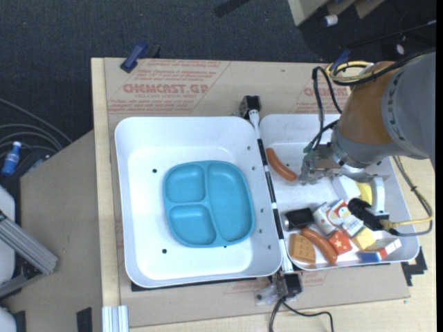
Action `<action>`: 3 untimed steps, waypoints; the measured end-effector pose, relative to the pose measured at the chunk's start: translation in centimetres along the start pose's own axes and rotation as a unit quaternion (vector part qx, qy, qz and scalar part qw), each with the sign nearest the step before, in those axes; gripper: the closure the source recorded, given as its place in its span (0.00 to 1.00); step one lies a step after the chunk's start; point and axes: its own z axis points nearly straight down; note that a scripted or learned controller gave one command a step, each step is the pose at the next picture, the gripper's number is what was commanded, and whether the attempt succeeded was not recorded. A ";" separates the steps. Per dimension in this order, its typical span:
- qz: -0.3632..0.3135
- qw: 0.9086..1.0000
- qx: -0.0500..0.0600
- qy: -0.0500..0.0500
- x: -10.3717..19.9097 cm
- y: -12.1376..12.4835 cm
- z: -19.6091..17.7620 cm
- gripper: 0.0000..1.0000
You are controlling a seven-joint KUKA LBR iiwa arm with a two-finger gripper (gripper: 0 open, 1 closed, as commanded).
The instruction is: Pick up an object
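The bench (201,81) is a pale board printed with red lettering along its far side, and it carries two shallow white bins side by side. The left bin (138,199) holds a blue divided plate (206,203) with three compartments, lying flat near the bin's middle. The right bin (291,126) lies partly under the arm (387,109), a grey body with an orange band that reaches in from the right over the bin's far half. The hand (313,171) is low over the bin's left-middle part; whether it is clenched or released cannot be told, and nothing can be seen held in it. Just left of the hand lies an orange-red sausage (281,164), set at a slant close to the bin's left wall. Along the near side of the right bin is a cluster of small toy foods: a second sausage (320,243), a waffle-like biscuit (302,250) touching it on the left, a small black block (299,218), a red-and-white packet (335,216), a yellow wedge (365,238) and a yellow banana-like piece (365,194) further right.
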 end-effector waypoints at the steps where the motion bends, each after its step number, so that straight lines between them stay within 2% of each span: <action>1: 0.000 1.000 0.000 0.000 0.0 0.0 0.0 0.00; 2: -0.001 1.000 0.002 0.000 -0.8 7.5 2.0 0.00; 3: -0.002 1.000 0.001 0.000 -0.8 7.6 0.9 1.00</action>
